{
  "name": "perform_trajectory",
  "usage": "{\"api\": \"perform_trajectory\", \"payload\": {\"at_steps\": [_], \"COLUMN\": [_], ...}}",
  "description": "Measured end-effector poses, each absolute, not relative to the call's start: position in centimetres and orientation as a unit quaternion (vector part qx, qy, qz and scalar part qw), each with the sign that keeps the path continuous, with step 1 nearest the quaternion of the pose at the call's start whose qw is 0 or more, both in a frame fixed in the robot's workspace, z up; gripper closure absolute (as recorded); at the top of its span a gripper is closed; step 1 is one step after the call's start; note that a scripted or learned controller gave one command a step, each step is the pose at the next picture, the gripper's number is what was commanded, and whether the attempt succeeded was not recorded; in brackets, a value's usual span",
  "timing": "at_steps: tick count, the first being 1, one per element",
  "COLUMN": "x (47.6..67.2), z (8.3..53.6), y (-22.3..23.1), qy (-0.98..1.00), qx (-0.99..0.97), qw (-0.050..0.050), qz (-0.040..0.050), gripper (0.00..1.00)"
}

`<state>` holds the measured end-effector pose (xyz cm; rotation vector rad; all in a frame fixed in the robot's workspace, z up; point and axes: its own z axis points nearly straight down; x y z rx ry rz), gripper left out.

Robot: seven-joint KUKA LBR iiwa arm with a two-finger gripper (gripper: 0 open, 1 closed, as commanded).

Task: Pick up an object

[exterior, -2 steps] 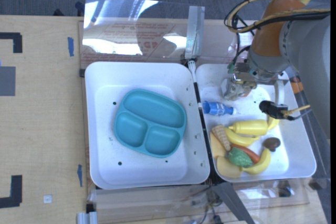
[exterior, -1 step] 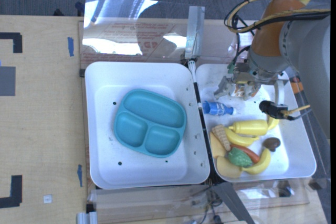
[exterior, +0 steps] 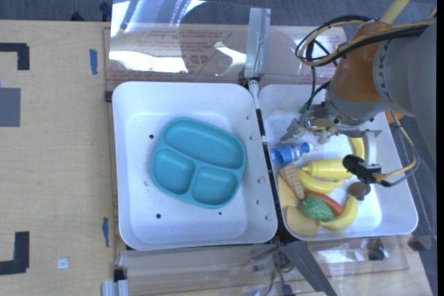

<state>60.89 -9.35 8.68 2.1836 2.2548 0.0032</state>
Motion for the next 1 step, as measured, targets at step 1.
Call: {"api": "perform_trajectory", "payload": {"at_steps": [1], "x": [61.11], "z": [9.92], "y": [-9.45], "qy": [0.718], "qx": [0.696], "qw": [0.005], "qz": [0.0028], "gripper": [1.00]}}
